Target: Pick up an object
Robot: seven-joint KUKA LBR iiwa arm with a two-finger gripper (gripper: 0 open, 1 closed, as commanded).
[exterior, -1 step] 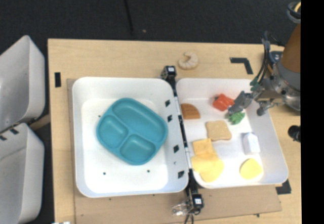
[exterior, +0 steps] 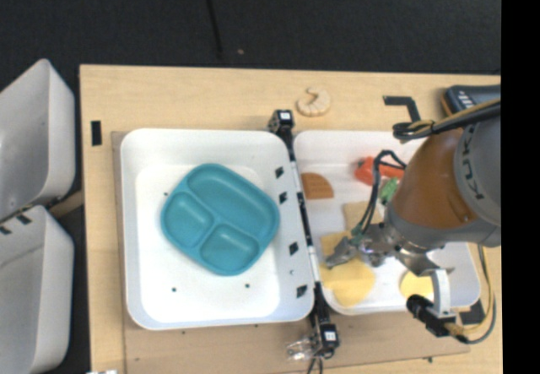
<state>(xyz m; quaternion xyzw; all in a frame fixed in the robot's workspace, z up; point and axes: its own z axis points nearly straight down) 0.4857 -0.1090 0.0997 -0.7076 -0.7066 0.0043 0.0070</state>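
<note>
Two white bins sit side by side on the wooden bench (exterior: 194, 94). In the right bin (exterior: 333, 144), nearest us, we see a flat yellow disc (exterior: 348, 284) and another yellow piece (exterior: 414, 284) beside it. Above the first disc the gripper (exterior: 344, 252) hangs low on the grey arm (exterior: 439, 195); we cannot tell how it is set, nor whether it holds anything. Farther back lie one brown half-round piece (exterior: 317, 186) and one orange item (exterior: 366, 170). The left bin (exterior: 143, 279) holds one smooth teal plate (exterior: 220, 218) with three compartments.
</note>
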